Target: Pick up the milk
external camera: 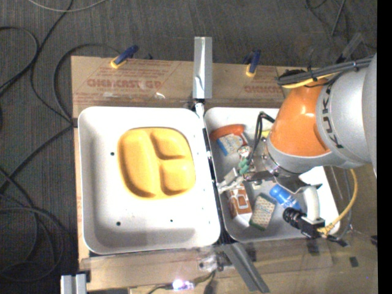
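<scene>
The milk, a small white and blue carton with an orange-red top, lies at the back left of the right bin. My gripper hangs just in front of it, over the bin's left side. Its fingers stand open with nothing between them. The near finger is close to a brown packet. The grey and orange arm covers the bin's middle and back right.
A yellow divided tray sits in the left bin. In the right bin's front lie a speckled green box, a blue item and a white bottle. The wall between the bins runs just left of the gripper.
</scene>
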Available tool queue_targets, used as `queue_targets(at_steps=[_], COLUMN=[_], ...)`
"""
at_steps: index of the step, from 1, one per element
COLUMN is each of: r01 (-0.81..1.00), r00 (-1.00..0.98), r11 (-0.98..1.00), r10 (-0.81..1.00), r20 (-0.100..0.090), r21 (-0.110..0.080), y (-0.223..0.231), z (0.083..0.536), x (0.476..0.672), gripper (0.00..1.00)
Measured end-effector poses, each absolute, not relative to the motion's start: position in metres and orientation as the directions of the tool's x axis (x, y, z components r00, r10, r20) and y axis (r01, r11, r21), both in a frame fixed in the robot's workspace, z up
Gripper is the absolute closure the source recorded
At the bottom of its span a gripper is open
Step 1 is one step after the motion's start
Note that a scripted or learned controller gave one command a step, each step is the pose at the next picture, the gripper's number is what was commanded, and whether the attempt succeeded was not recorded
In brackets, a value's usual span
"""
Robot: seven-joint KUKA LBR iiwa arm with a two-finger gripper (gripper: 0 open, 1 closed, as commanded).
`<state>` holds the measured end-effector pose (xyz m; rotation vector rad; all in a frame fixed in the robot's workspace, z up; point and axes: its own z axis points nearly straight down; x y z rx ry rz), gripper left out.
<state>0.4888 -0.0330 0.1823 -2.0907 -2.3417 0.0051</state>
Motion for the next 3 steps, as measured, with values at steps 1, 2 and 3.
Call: queue_targets(at_steps=[1,2,3], r01=[0.994,0.983,0.983], r00=[-0.113,-0.182,-0.185], r11=[0.113,0.182,0.185], r10=[0.994,0.983,0.983], r20=[0.0,-0.003,0.004], r21=[-0.004,0.011,0.007], y=[-0.033,-0.095,-0.093], z=[0.182,0.1,0.109], x=[0.489,0.488,0.489], gripper=[0.0,0.0,1.0])
